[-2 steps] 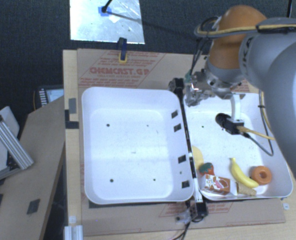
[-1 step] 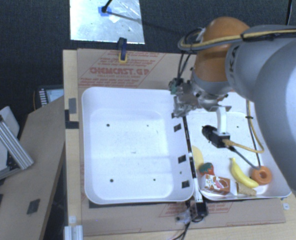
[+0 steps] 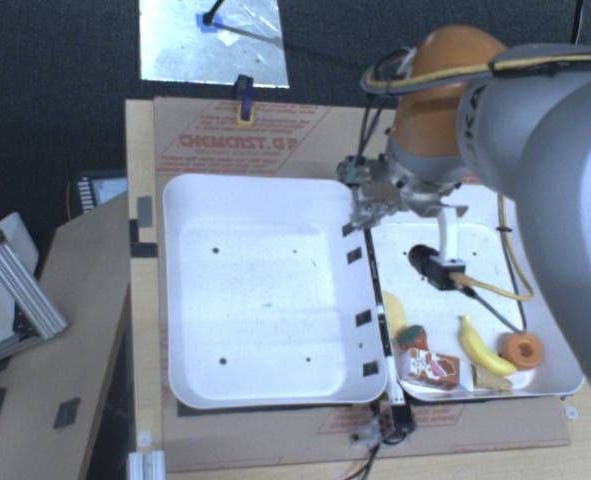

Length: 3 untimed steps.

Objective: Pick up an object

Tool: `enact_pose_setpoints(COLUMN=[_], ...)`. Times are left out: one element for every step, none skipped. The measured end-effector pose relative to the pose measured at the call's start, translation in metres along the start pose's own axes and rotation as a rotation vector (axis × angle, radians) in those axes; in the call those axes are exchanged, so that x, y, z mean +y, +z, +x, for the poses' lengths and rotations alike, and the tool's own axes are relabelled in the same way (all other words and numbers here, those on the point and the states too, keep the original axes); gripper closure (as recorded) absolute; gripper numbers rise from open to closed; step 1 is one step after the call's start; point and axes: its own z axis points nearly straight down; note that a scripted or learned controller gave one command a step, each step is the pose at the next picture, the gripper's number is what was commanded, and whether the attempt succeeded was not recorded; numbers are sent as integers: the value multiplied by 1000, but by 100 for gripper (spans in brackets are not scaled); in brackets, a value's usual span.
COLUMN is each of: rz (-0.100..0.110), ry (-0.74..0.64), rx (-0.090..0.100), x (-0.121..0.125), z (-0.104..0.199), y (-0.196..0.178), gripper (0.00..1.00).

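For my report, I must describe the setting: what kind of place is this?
Probably a robotics lab test bench, not a kitchen or shop. A grey arm reaches over two white bins on a cardboard-lined bench, and the banana looks like toy food.

Even overhead light, soft grainy focus, glare on the white bins (image 3: 265, 193).

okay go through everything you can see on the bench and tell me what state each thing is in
Gripper: low over the divide between the bins, nothing seen held.
Banana: lying in the right bin.
Orange ring: lying beside the banana.
Small carton: lying flat, near edge.
Left bin: sitting level.
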Motion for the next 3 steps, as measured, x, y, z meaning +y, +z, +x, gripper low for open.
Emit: enact_pose_setpoints(rz=[-6,9,1], ry=[-1,0,-1], rx=[1,0,0], x=[35,7,9], z=[41,64,63], y=[-56,10,-4], gripper=[100,100,100])
